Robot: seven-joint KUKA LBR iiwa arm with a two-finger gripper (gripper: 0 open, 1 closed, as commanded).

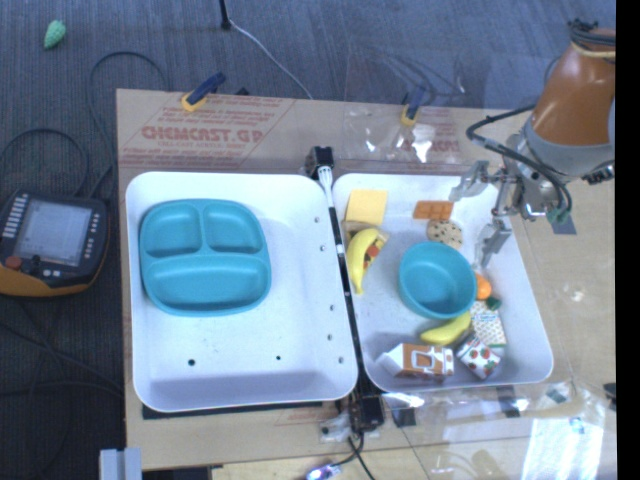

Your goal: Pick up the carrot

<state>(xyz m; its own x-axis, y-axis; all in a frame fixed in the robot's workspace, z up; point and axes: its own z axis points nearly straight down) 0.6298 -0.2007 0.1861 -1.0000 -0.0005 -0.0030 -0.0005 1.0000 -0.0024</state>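
The carrot shows as a small orange piece in the right bin, tucked against the right rim of a blue bowl. My gripper hangs over the bin's upper right part, just above and behind the carrot. Its fingers are spread and open, one fingertip toward the back and the other near the bowl's rim. Nothing sits between them. The grey and orange arm reaches in from the right.
In the right bin lie a yellow block, an orange rectangle, a speckled cookie, two bananas and small boxes. The left bin holds a blue divided plate.
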